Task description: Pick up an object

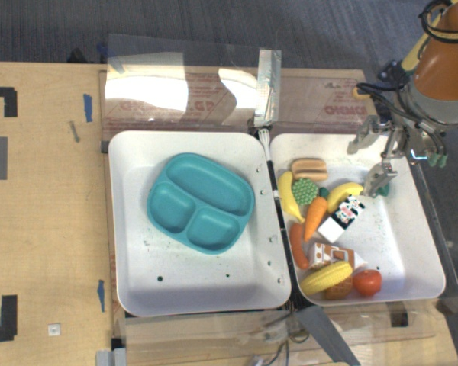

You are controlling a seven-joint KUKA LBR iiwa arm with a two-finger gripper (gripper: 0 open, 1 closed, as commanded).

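Note:
The right bin (408,242) holds a pile of toy food along its left side: a hot dog (308,167), a yellow banana (287,194), a green piece (305,191), an orange carrot (314,215), a second banana (343,194), a small black-and-white carton (346,214), a red tomato (367,282) and a yellow piece (326,276). My gripper (375,164) hangs above the bin's upper right part, to the right of the pile, with its fingers spread and nothing between them.
A teal divided plate (201,201) lies in the left bin (130,242). A clear plastic wall (183,90) and a metal divider post (267,86) stand behind the bins. The arm's orange band (443,52) is at the upper right.

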